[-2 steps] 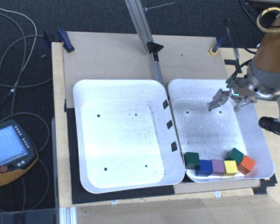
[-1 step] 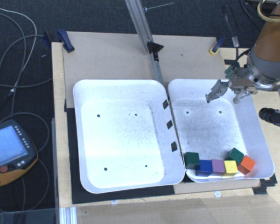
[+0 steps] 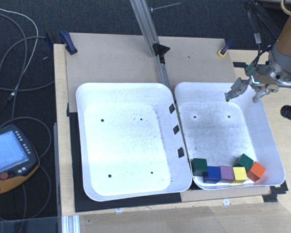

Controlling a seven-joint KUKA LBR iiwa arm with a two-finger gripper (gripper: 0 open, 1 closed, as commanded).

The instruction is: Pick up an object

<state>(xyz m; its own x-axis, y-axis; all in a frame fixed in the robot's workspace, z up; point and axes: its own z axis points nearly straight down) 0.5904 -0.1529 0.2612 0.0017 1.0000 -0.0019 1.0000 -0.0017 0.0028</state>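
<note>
Speckled glossy white plastic bins point(image 3: 123, 93) rest on a matt wooden bench point(image 3: 111, 57).

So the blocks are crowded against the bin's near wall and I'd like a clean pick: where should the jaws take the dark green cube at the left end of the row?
Come straight down on the dark green cube, probably gripping its far and near faces: the blue cube touches its right side, while its left and far sides look free in the right white bin.
</note>
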